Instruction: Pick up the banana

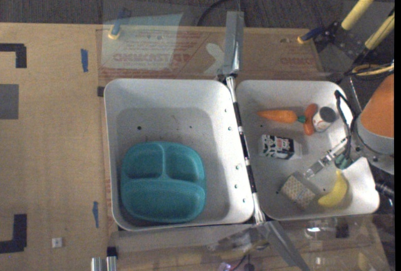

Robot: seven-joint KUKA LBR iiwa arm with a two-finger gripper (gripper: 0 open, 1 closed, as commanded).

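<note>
Camera view, looking down at a slant. Two white bins side by side on the bench (50, 138).

Left bin (125, 101): one teal tray (163, 182) with three compartments, lying flat toward the near side of the floor.

Right bin (276, 91): several things.
- Banana (335, 191), yellow, curved, at the near right corner, close to the bin's right wall.
- Sponge (296, 190), tan and speckled, just left of the banana, near the front wall.
- Carton (277, 146), small, black and white, lying flat about mid-bin.
- Carrot (279, 116), orange, lying across the far part of the floor, tip to the left.
- Next to the carrot's right end, a small orange-red piece (310, 119); kind cannot be told.
- Cup (325, 117), white, small, round, just right of that piece, near the far right corner.

Arm (379, 116) reaches in from the right, orange band at the frame edge. Gripper (321, 166) hangs low over the near right part of the right bin, its metal end slanting down and left. It sits just above and left of the banana, between banana and carton, with the sponge just below it. Whether it touches the banana cannot be told. Cannot tell if it is released or clenched; the end is too small and blurred. The banana lies on the bin floor.

Nearest things crowding the banana: sponge to its left, bin wall to its right.
</note>
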